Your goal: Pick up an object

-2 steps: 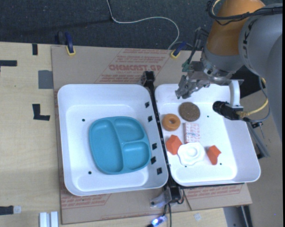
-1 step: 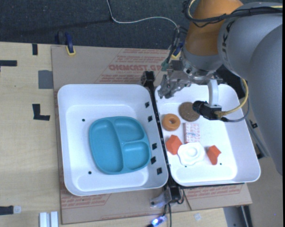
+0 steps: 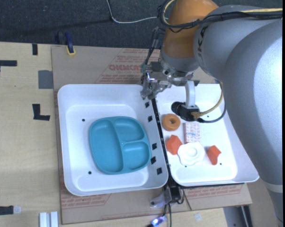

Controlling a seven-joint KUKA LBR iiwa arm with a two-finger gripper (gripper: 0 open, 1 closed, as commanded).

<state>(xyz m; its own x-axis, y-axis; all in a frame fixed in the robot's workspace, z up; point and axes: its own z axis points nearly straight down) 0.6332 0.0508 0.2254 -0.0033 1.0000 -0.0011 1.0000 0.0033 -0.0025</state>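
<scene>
My gripper [image 3: 148,85] hangs over the back end of the wall between the two bins, above the right bin's [image 3: 227,174] far left corner. In that bin lie a brown ring-shaped doughnut [image 3: 171,122], a white packet with red print [image 3: 192,131], an orange block [image 3: 173,144], a white round flower-shaped piece [image 3: 191,153] and a smaller orange block [image 3: 213,153]. All of them lie nearer the front than the gripper, apart from it. Nothing shows in its grasp.
A blue divided plate [image 3: 119,143] lies in the middle of the left bin [image 3: 69,108]. Both bins rest on a cardboard sheet [image 3: 100,65] on the wooden bench. The big grey arm covers the right side of the scene.
</scene>
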